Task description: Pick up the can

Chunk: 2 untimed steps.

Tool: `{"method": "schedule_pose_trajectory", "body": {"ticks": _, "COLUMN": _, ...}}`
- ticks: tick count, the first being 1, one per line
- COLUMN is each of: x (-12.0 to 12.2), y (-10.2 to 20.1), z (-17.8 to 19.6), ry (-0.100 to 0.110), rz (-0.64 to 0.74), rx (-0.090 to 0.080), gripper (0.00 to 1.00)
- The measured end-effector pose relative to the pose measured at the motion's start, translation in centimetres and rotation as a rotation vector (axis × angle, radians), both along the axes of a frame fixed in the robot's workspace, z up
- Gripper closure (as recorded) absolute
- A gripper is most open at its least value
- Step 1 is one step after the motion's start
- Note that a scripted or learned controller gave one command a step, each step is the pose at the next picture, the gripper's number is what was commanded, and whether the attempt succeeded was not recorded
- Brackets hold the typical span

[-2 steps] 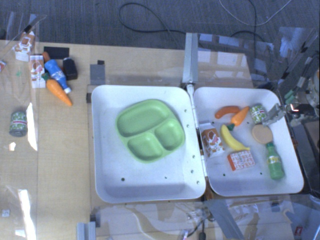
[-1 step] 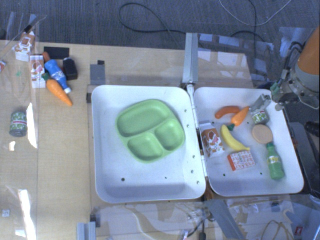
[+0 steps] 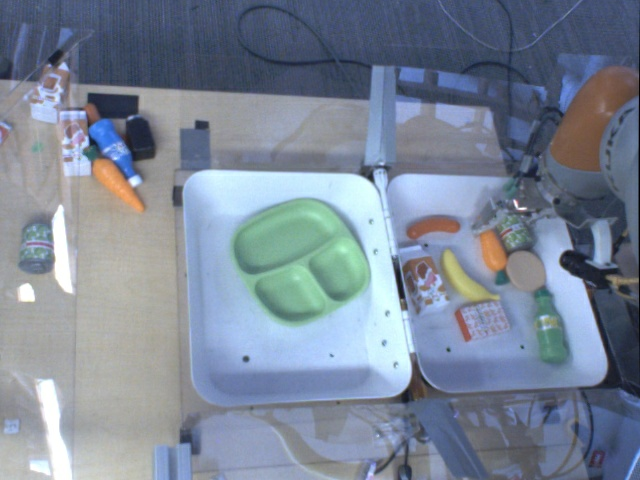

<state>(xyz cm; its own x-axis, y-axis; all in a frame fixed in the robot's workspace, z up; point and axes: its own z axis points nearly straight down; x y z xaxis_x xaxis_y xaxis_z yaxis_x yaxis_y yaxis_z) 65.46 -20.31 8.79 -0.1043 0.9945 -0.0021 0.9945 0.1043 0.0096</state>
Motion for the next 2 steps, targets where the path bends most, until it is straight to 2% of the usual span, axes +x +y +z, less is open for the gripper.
{"method": "schedule_pose_trajectory", "body": {"ticks": 1, "x": 0.4, "y": 0.1, "z": 1.6, "ry": -0.013, "rz": 0.005, "rx": -0.005, "gripper": 1.0}}
{"method": "schedule_pose_trajectory", "body": {"ticks": 2, "x": -2.3, "y": 5.2, "z": 14.3, "ry": 0.001, "rz": -0.127, "rx": 0.001, "gripper": 1.0}}
